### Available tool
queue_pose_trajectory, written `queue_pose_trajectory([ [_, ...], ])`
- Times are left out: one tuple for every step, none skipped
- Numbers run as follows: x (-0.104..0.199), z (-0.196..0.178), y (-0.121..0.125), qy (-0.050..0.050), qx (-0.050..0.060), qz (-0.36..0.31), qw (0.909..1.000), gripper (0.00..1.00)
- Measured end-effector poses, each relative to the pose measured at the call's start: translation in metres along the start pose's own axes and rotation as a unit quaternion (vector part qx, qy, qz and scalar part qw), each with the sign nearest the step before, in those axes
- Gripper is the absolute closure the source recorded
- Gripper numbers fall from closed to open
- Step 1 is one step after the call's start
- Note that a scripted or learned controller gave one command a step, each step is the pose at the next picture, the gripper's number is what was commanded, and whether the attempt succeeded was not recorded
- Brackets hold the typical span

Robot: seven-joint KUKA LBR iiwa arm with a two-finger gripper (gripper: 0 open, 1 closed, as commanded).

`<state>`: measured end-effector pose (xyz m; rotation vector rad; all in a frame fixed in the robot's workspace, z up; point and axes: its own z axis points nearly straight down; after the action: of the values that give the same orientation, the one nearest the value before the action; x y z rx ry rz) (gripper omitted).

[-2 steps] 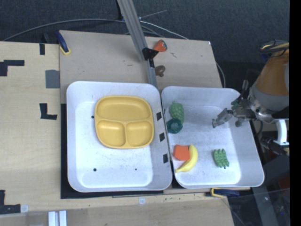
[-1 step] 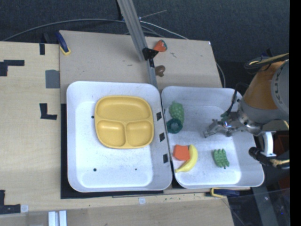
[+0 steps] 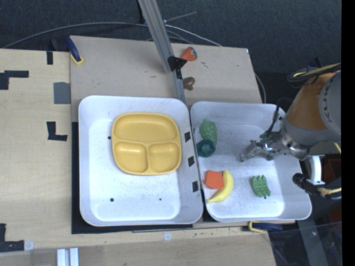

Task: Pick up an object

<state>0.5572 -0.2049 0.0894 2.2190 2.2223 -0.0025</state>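
Observation:
The right bin (image 3: 238, 115) holds several small things. A green knobbly piece (image 3: 208, 130) lies by the bin's left wall, with a dark teal ring-shaped piece (image 3: 205, 148) just below it. Lower left lie an orange-red block (image 3: 213, 179) and a yellow banana (image 3: 223, 188), touching each other. A small green leafy piece (image 3: 259, 185) sits at lower right. My gripper (image 3: 253, 151) hangs over the bin's right middle, above bare floor, up and left of the leafy piece. Nothing shows between its fingers.
The left bin (image 3: 94, 165) holds a yellow three-compartment plate (image 3: 147, 143). A grey pole (image 3: 157, 26) slants down to the bins' top junction, with an orange clip (image 3: 189, 54) beside it. The arm's orange band (image 3: 308, 107) fills the right edge.

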Motion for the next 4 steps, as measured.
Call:
queue_pose_trajectory([
  [0.001,-0.010,0.000,0.001,0.000,0.000,1.0000,1.00],
  [0.001,-0.052,0.002,0.001,-0.001,0.000,1.0000,1.00],
  [0.009,-0.099,0.008,0.000,-0.002,-0.001,1.0000,1.00],
  [0.010,-0.135,0.009,0.000,-0.002,0.000,1.0000,1.00],
])
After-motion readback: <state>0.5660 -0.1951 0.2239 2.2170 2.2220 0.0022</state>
